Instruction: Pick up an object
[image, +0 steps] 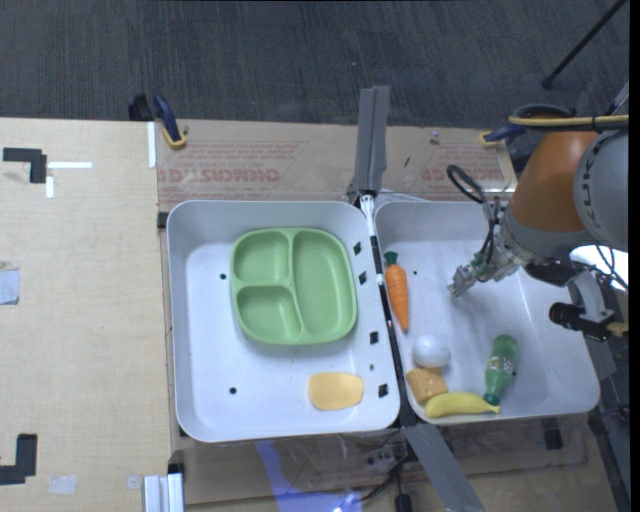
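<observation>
Orange carrot (398, 291) lies along the right bin's (560, 400) left wall, left of the gripper (468, 279) (finger spread: cannot tell). Approach from above, aligned across its width.

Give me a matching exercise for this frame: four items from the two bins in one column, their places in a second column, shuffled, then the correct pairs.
Items:
1. green plate
2. carrot
3. green bottle
4. banana

Places:
A. right bin, along its left wall
B. right bin, at its near edge
C. left bin, in the middle
D. right bin, to the right of the white ball

Pairs: 1-C, 2-A, 3-D, 4-B
</observation>
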